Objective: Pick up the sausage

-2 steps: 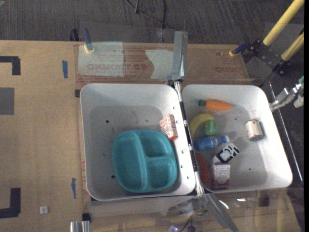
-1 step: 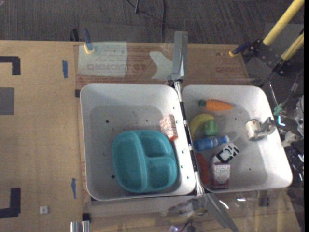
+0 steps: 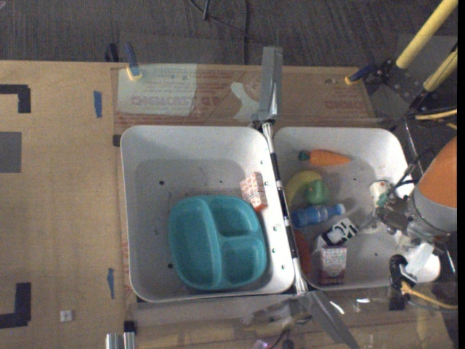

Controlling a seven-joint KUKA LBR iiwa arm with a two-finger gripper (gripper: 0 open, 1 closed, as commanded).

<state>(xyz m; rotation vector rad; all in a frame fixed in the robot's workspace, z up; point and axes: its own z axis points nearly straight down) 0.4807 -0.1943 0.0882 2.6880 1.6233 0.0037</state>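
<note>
The reddish sausage (image 3: 301, 247) lies lengthwise against the right bin's (image 3: 363, 138) left wall, well left of the gripper (image 3: 389, 213), whose opening I cannot make out.

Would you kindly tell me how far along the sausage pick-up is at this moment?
Done: nothing yet. What looks like the sausage, a reddish piece, lies against the left wall of the right bin, beside a carton. In hand: the gripper is over that bin's right side, apart from the sausage. Left: cross the bin, grasp the sausage and lift it.
</note>
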